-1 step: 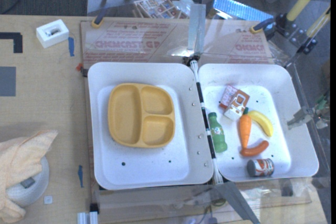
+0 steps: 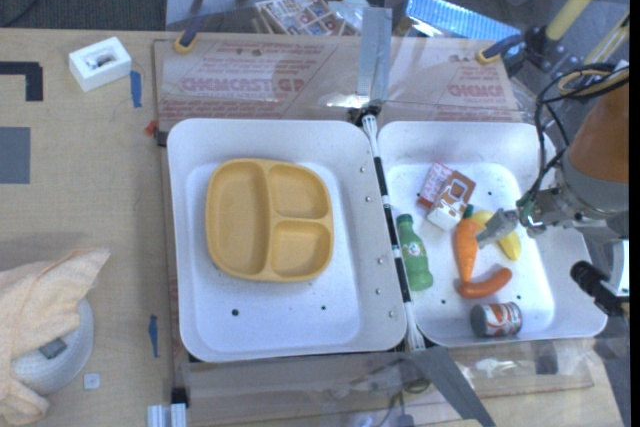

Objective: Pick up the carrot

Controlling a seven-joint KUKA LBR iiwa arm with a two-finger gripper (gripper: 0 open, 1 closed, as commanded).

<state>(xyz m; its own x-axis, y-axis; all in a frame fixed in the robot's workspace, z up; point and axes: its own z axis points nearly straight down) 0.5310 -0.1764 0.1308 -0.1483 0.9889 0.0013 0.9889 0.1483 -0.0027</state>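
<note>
Camera view: looks down at a slant on the table (image 2: 90, 165) and its two white bins.
Left bin (image 2: 200, 315): holds a yellow divided plate (image 2: 268, 219), which plays no part in the task.
Right bin (image 2: 570, 310): holds the clutter, going rightward a green bottle (image 2: 412, 252), a red-and-white packet (image 2: 446, 185), the carrot, a small white block (image 2: 444, 211), a sausage (image 2: 484, 283), a can (image 2: 496, 318) and a banana (image 2: 505, 237).
Carrot (image 2: 466, 249): lies on the bin floor near the middle, stalk end up toward the white block, the sausage just below it.
Tool (image 2: 497, 229): sits low at the carrot's upper right edge, just over the banana; whether it is open or closed I cannot tell, as it reads as a grey smear.
Progress: the carrot looks unlifted; nothing shows it between the fingers, so I judge the reach made and the grasp and lift not yet done.
Arm (image 2: 600, 150): comes in from the right edge over the right bin's rim, orange band high, wrist bent down and leftward toward the carrot.
Risk: the banana and the white block crowd the carrot's top, so a closing grip may catch them instead.
</note>
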